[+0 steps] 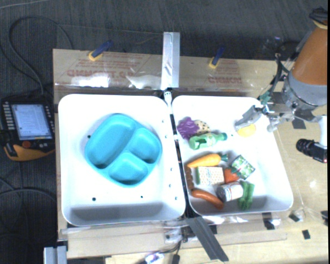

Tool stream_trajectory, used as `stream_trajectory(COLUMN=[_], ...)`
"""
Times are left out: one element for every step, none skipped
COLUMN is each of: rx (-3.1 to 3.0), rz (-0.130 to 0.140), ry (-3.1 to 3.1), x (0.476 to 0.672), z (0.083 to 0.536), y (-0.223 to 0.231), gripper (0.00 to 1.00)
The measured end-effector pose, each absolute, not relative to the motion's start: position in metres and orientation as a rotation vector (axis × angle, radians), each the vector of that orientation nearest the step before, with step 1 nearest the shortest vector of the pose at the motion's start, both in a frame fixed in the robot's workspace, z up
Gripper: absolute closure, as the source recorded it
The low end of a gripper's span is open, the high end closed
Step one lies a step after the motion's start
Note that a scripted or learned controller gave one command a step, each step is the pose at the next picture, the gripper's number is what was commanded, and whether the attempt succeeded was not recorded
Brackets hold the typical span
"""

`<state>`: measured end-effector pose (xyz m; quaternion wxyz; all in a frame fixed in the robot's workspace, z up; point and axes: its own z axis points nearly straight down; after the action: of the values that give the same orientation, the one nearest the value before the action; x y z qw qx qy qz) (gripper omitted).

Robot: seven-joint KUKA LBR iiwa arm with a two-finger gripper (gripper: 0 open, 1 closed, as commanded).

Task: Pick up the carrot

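- The right shallow white bin (280, 164) on the worktop (247, 70) is full of toy food.
- A small white box with a green and orange label (209, 175) lies just below the carrot and touches it.
- A green plastic bottle (207, 141) lies at 12 o'clock from the carrot, very near it.
- A purple bunch of grapes (187, 127) sits at 11 o'clock from the carrot.
- A green and white packet (242, 166) lies at 3 o'clock from the carrot.
- A small tin can (229, 192) and a long red-orange sausage shape (207, 197) lie lower down, at 5 and 6 o'clock.
- The long orange carrot (203, 160) lies flat near the middle of the right bin, close to its left wall, and nothing lies on top of it.
- The tool (257, 116) hangs at 2 o'clock from the carrot, well apart from it, just above a small yellow thing (246, 129). I cannot tell if the tool is open or closed.
- A blue plastic tray with three hollows (124, 147) lies in the left shallow white bin (77, 202).
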<state>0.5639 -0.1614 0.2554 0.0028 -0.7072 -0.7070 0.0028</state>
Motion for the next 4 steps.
stream_trajectory(rx=[-2.215,-2.215,-2.128,-2.025], rz=[0.016,0.016,0.009,0.003], ry=[-2.212,-2.212,-2.302,-2.397], x=[0.564,0.564,0.521,0.534], z=[0.26,0.26,0.188,0.11], y=[-0.161,-0.161,-0.117,-0.116], gripper=[1.0,0.0,0.0,0.0])
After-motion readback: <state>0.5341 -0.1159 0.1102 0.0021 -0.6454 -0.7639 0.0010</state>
